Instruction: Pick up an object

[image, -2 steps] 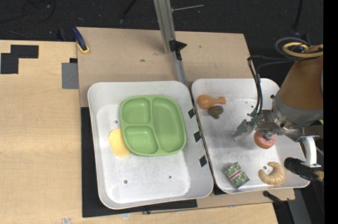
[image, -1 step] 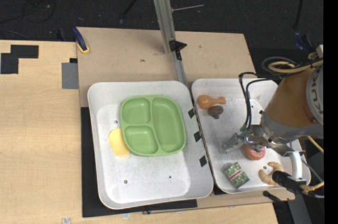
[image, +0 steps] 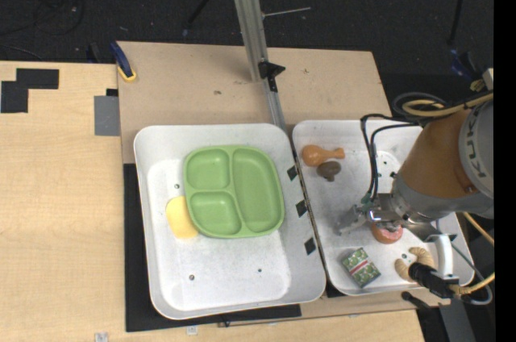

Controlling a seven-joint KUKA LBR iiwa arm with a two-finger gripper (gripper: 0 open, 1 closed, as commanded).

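One small round red-orange object (image: 388, 233) lies under the gripper (image: 379, 218) in the right white bin (image: 339, 268), probably light; finger state indiscernible.

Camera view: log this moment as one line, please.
arm: over right bin | gripper: low, above red object | hold: not visible | left bin: green tray, yellow item

The arm (image: 451, 163) enters from the right of the camera view, its orange band facing the camera above the grey wrist housing. The wrist is angled downward and to the left. The claw (image: 364, 215) sits low at the wrist's left end; its finger setting is not discernible.
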